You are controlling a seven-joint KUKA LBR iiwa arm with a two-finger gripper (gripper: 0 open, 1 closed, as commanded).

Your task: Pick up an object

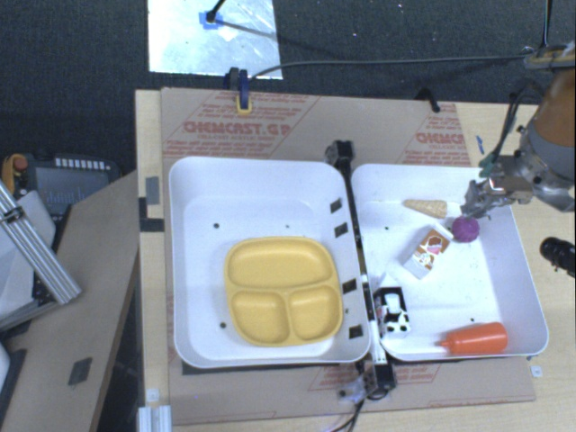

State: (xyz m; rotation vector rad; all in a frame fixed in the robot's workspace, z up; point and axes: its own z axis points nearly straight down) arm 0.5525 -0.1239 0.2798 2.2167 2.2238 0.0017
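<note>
In the right shallow white bin (531, 318) an orange carrot-shaped toy (474, 337) lies nearest, beyond it a small white carton (427, 250), a purple ball (465, 229) and a tan cone (426, 208), the gripper (479, 201) just above the ball, its jaws' opening impossible to tell.

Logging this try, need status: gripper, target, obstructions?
Gripper low over right bin, just above purple ball; grasp unconfirmed. Cone and small carton close beside the ball. Yellow tray sits in left bin.
</note>
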